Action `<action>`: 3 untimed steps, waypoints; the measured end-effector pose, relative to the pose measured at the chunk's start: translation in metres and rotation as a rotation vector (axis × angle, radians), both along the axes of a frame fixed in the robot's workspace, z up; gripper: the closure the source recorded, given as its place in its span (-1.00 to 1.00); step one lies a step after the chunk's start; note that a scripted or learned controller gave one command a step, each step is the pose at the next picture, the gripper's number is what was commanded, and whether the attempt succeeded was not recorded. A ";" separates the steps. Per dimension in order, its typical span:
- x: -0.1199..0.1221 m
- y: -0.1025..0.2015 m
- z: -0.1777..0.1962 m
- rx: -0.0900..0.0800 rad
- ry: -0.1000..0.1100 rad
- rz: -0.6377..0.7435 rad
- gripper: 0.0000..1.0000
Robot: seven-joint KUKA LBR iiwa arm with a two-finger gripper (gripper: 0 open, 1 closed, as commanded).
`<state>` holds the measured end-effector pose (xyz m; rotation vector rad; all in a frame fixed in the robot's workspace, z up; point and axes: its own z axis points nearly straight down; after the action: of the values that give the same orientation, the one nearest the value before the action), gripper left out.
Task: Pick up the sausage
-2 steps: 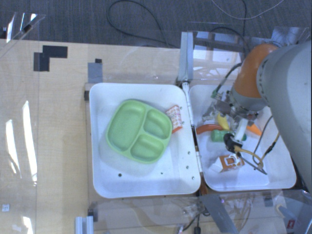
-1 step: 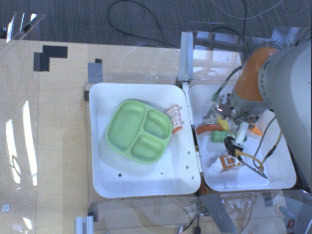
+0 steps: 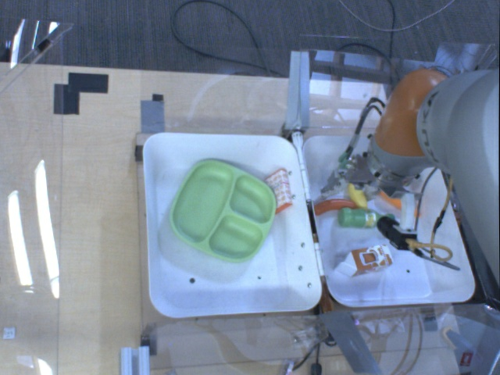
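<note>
Sausage looks like the orange-red curved piece in the right bin, hard against the bin's left wall near the divider. Not fully sure of the ID; it's small and partly covered.

Just beside it: a green bottle touching or nearly touching its lower side, a yellow piece just above. Further toward the bin's front edge, a brown-and-white packet; toward the right wall, scissors with dark handles.

End effector is low over that cluster, near the yellow piece, slightly toward the bin's back edge from the sausage. Cannot tell its state, wrist and cables hide it.

Left bin has a green divided plate and a small snack wrapper by its right wall. Not relevant.

For the grasp, my read: shift toward the left wall, align across the sausage's short axis, come down clear of the bottle. The wall leaves little room on that side, so a mid-body pinch is the safer bet.
</note>
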<state>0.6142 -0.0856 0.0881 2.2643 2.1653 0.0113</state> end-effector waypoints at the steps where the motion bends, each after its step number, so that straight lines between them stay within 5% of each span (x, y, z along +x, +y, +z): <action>1: -0.004 0.003 -0.001 0.005 0.003 -0.268 -1.00; 2: -0.021 0.004 -0.001 0.008 0.001 -0.471 -1.00; 3: -0.018 0.006 0.011 0.010 -0.005 -0.463 1.00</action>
<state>0.5966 -0.0800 0.0995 2.7027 1.5891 0.0235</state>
